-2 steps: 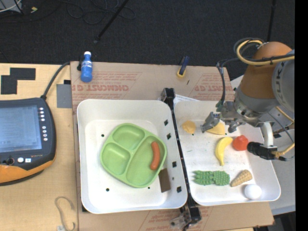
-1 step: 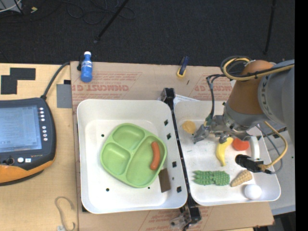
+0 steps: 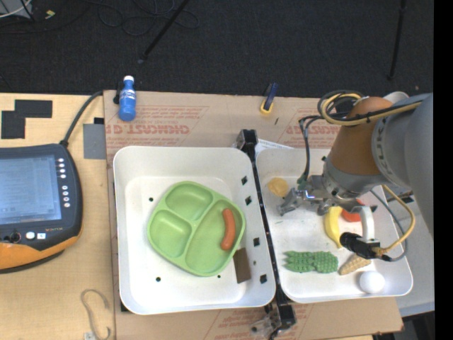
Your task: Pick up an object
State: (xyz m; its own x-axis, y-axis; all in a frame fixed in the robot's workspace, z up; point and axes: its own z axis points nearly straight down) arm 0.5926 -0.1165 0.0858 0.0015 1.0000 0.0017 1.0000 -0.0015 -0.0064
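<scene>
Pincer (image 3: 291, 202) low in right white bin (image 3: 396, 285), finger state unclear. Yellow plastic banana (image 3: 333, 224) just right of pincer; green ridged toy (image 3: 310, 262) below; small yellow lump (image 3: 279, 186) just above.

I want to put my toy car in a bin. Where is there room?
The left bin has bare floor all around the green plate, most toward its far corners. The right bin is crowded: gripper, banana, green toy, cone and white ball. Its far-left corner stays bare.
</scene>
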